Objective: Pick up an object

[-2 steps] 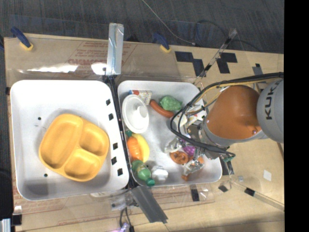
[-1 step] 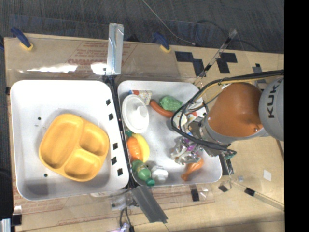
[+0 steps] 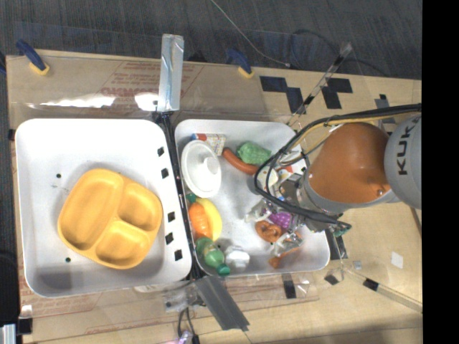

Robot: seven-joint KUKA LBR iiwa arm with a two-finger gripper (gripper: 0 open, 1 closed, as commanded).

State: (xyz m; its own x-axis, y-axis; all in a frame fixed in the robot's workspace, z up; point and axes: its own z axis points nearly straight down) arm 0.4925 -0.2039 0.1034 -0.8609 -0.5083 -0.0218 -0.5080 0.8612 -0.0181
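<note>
**A:** What sits in the left bin?

**B:** The shallow white left bin (image 3: 36,192) holds a yellow plastic tray with three compartments (image 3: 110,217), lying a little askew near the middle.

**A:** And the right one?

**B:** The shallow white right bin (image 3: 237,131) is crowded. A round white bowl (image 3: 201,167) lies close to the dividing wall. Beside it, toward the far wall, is an orange carrot-shaped toy (image 3: 239,162) touching a green leafy lump (image 3: 254,153). Nearer the front, along the divider, an orange and yellow toy fruit (image 3: 204,218) lies just above a green bottle-like toy (image 3: 212,256) and a small white piece (image 3: 238,259).

**A:** Where is the arm?

**B:** The grey arm with its orange band (image 3: 351,165) reaches in from the right and hangs over the right part of that bin, black cables looping around the wrist. The hand (image 3: 281,221) is down among a cluster of small things there: a purple grape-like toy (image 3: 282,219), a brown-orange piece (image 3: 268,230) and a reddish bit (image 3: 276,261) near the front wall.

**A:** Is the hand wide, narrow, or holding something?

**B:** I cannot tell; the wrist and clutter cover it, and nothing shows plainly gripped.

**A:** The bench?

**B:** A brown bench (image 3: 401,249) with black tape marks, blue clamps at the far edge.
</note>
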